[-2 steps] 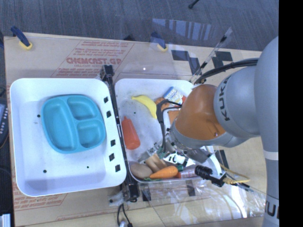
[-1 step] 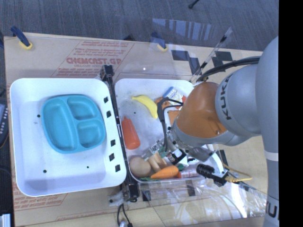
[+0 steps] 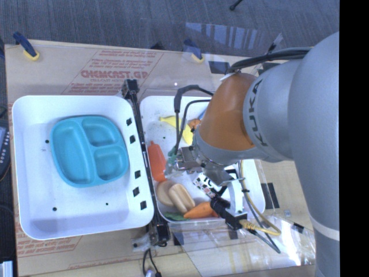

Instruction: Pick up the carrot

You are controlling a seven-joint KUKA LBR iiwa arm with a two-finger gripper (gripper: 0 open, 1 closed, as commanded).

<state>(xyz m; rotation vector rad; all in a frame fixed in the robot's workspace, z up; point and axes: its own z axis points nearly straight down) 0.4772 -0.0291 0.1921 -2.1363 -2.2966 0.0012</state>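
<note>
An orange carrot (image 3: 200, 211) with a green end lies at the near edge of the right bin (image 3: 151, 109), partly under the arm's cables. A longer orange-red piece (image 3: 155, 161), possibly a second carrot, lies along that bin's left wall. My gripper (image 3: 177, 160) hangs low over the middle of the right bin, just right of the orange-red piece and up from the carrot. The big grey and orange wrist hides most of it.
Tan bread-like pieces (image 3: 176, 196) lie between the orange-red piece and the carrot. A yellow item (image 3: 172, 121) sits at the far side of the right bin. The left bin (image 3: 29, 212) holds a blue divided plate (image 3: 89, 149). Cables trail at the near right.
</note>
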